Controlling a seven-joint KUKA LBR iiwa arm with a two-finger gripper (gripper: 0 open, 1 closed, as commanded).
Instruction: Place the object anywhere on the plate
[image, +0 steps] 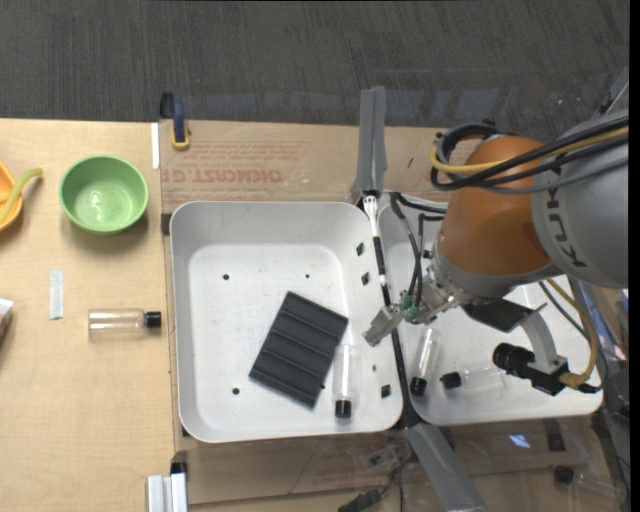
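Note:
The plate (300, 350) is a black ribbed rectangle lying tilted in the left bin (200, 250). A clear tube with a black cap (343, 378) lies just off the plate's right edge, on the bin floor. My gripper (398, 316) hangs over the divider between the two bins, above and to the right of that tube. The orange band of the arm sits right behind it. Two more clear tubes (424, 355) (478, 378) with black caps lie in the right bin (560, 400), below the gripper. I see nothing carried by the gripper.
On the bench left of the bins stand a green bowl (104, 195) and a clear bottle with a black cap (122, 320), lying on its side. An orange item (8, 200) is at the left edge. The arm and its cables cover much of the right bin.

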